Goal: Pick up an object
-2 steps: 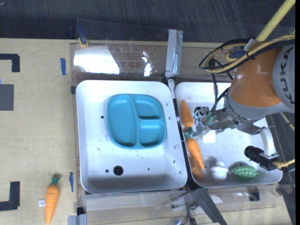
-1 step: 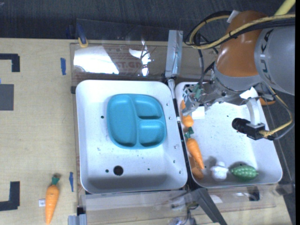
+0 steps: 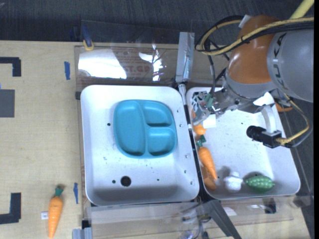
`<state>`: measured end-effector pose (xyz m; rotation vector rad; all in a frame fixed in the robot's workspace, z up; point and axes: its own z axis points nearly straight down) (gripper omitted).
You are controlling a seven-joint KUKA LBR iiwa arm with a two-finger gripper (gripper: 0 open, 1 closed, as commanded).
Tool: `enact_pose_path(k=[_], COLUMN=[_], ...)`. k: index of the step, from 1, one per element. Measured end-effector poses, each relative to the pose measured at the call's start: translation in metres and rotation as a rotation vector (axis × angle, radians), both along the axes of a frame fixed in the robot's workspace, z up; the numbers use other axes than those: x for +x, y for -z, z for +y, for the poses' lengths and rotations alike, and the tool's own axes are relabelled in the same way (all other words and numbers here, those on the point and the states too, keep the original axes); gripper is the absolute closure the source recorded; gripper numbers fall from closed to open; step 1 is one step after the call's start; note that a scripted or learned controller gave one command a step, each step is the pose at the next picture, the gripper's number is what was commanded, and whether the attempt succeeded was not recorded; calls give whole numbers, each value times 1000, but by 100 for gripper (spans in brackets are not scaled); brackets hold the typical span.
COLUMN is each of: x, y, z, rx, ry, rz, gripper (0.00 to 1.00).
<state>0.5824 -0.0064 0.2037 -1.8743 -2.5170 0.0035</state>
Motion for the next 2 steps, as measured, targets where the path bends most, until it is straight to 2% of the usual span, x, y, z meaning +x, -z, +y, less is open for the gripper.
enact_pose_path(k=[1, 2], x=[-41, 7], y=[-20, -2], z=[66, 18], rx=[1, -2], ry=[164, -24], rz=[0, -6], gripper=[100, 100])
